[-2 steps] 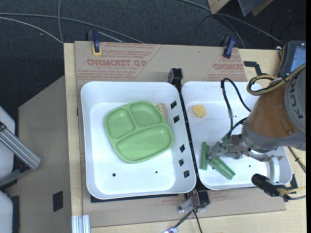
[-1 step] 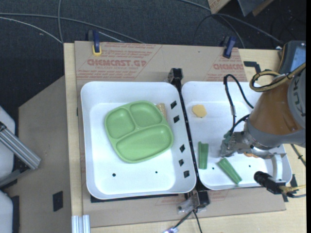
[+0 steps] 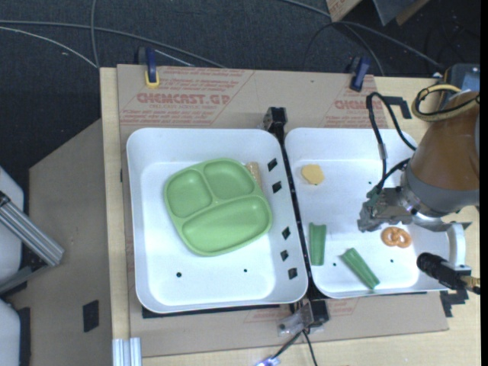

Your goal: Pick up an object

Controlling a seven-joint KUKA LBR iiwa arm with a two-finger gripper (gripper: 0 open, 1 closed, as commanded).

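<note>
The right bin (image 3: 335, 147) holds a yellow round piece (image 3: 312, 175) near its back left, an upright green block (image 3: 317, 243) at the left front, a slanted green block (image 3: 359, 268) at the front, and an orange pretzel (image 3: 396, 238). My gripper (image 3: 376, 215) hangs low over the right half of this bin, just left of and above the pretzel. Nothing shows between its tips from this angle.
A green divided plate (image 3: 217, 206) lies in the left bin (image 3: 145, 204), with a small tan item (image 3: 252, 171) at its back right edge. Black clips (image 3: 276, 185) line the wall between the bins. The arm's grey body (image 3: 450, 166) covers the right bin's right side.
</note>
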